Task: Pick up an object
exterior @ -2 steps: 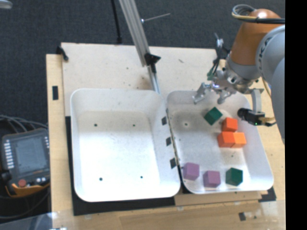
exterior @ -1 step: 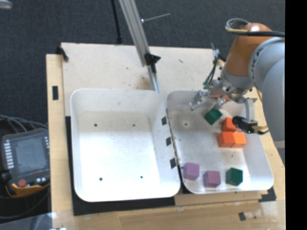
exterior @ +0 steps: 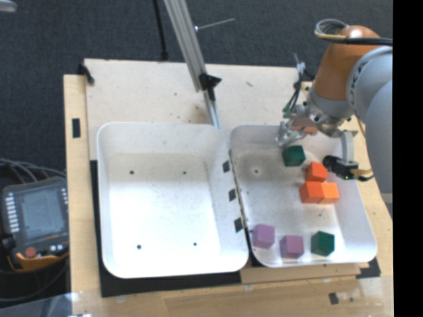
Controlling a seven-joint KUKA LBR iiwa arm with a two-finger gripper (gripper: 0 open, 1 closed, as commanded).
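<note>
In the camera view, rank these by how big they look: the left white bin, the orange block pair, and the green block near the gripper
1. Left white bin, by far the largest.
2. Orange block pair.
3. Green block just below the gripper, smallest, about the size of one orange block.

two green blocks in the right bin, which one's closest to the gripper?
The green block at the bin's far end, directly beneath the gripper. The other green block sits at the near edge, beside a purple block.

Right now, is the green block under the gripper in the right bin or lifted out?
In the bin, as far as I can tell: the green block sits on the right bin floor just below the gripper.
</note>
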